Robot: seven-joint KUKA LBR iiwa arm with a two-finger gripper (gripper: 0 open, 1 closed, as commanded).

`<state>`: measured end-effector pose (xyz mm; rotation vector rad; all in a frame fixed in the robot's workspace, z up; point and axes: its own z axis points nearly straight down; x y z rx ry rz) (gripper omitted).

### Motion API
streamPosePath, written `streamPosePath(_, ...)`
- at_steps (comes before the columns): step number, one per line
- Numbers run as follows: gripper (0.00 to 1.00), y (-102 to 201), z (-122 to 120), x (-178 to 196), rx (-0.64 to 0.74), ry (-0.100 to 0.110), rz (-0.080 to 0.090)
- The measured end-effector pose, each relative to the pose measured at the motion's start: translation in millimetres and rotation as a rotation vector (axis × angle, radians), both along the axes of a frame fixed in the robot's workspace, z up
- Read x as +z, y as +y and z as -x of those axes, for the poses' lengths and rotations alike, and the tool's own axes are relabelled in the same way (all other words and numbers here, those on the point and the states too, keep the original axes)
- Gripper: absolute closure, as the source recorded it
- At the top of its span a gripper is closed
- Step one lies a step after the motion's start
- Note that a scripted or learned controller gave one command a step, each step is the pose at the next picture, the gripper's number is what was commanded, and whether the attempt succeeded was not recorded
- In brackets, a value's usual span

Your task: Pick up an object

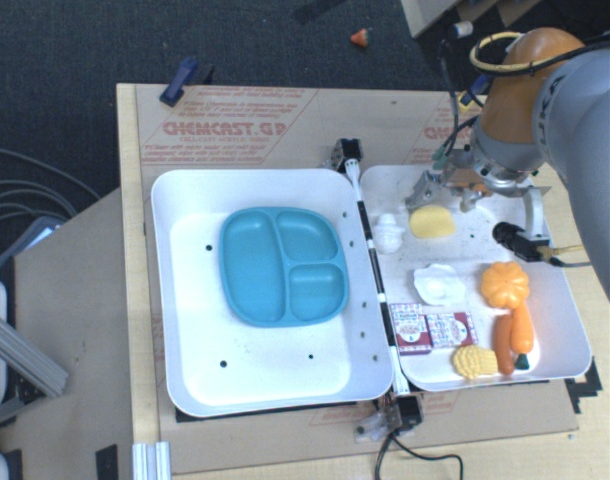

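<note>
Fingers (pixel 428 187) of the gripper (pixel 447 190) spread apart, metal tips poised at the far edge of a smooth, pale yellow, rounded lump (pixel 432 222); nothing sits between them. That yellow lump lies in the far part of the right bin (pixel 565 313), a shallow white plastic tray. Beside the lump: a small white ball (pixel 387 234). Nearer the camera: a white dish-shaped piece (pixel 438 284), a ribbed orange pumpkin (pixel 505 283), a tapered carrot (pixel 521 330), knobbly yellow corn (pixel 474 361), a flat printed packet (pixel 431 329). The left bin (pixel 185 298) holds a glossy blue divided plate (pixel 282 265).

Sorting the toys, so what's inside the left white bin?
The left bin holds one blue divided plate, lying flat. Whatever might lie beneath the plate is covered.
</note>
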<state>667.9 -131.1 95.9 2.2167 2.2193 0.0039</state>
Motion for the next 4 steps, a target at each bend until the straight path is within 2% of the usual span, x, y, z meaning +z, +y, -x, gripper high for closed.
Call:
streamPosePath(1,0.0,40,0,-10,0.0,0.003,-0.002)
streamPosePath(2,0.0,-8,0,133,-0.001,0.0,0.001)
streamPosePath(3,0.0,-5,32,-9,-0.002,0.007,-0.002)
streamPosePath(4,1.0,-5,31,2,-0.002,0.003,-0.002)
